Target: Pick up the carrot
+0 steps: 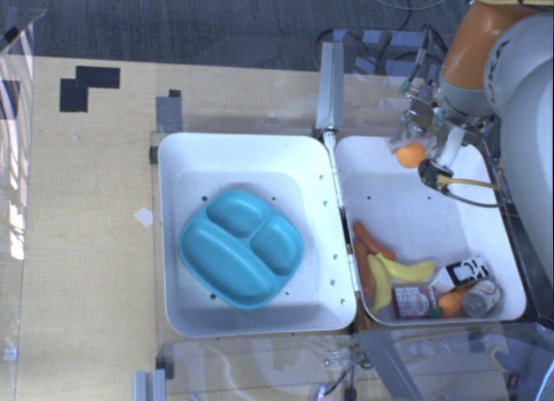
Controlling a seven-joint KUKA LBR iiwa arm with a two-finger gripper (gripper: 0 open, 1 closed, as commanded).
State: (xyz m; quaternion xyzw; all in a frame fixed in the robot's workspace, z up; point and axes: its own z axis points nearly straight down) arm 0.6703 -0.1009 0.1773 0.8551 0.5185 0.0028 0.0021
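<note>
The pincer (421, 155) grips a small round orange object (409, 156); the long orange carrot (364, 256) lies in the right white bin (407, 209), no readable labels.

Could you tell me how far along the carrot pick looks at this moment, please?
Nothing looks done yet: the carrot lies against the left wall of the right bin, beside the banana. In hand: the gripper sits at the bin's far end, by a small orange object. Left: reaching the carrot, grasping and lifting it.

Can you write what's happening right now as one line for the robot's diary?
task: pick up carrot | gripper: high in right bin, orange thing at its tip | carrots: bin's left edge, beside banana | status: unconfirmed
</note>
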